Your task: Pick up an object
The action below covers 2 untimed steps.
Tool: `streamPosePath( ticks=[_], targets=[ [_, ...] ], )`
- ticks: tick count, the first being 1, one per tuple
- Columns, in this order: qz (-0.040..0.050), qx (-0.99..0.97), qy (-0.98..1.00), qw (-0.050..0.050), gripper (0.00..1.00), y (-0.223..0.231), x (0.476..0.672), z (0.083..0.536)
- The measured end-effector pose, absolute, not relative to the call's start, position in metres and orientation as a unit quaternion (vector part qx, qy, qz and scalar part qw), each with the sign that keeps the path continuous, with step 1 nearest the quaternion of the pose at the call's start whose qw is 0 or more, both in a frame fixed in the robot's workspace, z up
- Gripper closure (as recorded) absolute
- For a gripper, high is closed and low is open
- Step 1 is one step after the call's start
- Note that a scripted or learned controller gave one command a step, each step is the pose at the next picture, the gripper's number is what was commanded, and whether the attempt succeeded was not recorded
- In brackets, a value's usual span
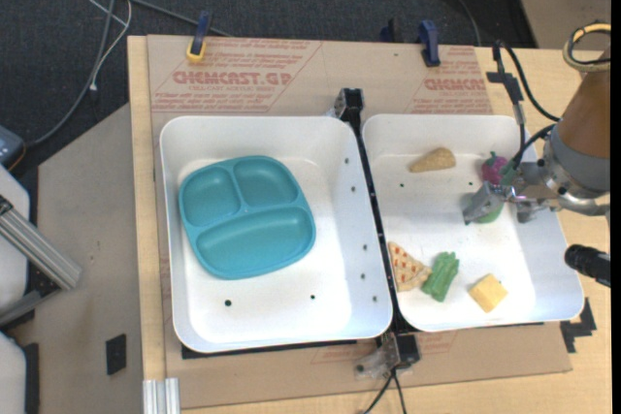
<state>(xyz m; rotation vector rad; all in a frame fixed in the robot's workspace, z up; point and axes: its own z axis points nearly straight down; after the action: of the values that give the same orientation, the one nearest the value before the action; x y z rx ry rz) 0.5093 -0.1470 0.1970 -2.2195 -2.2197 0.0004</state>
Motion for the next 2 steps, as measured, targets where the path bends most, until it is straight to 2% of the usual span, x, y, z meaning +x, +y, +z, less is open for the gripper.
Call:
streamPosePath(
  ticks=[2],
  targets=[
    [0.0014,-0.707,-0.707,0.004,0.00,-0.147,0.496,0.109]
  ],
)
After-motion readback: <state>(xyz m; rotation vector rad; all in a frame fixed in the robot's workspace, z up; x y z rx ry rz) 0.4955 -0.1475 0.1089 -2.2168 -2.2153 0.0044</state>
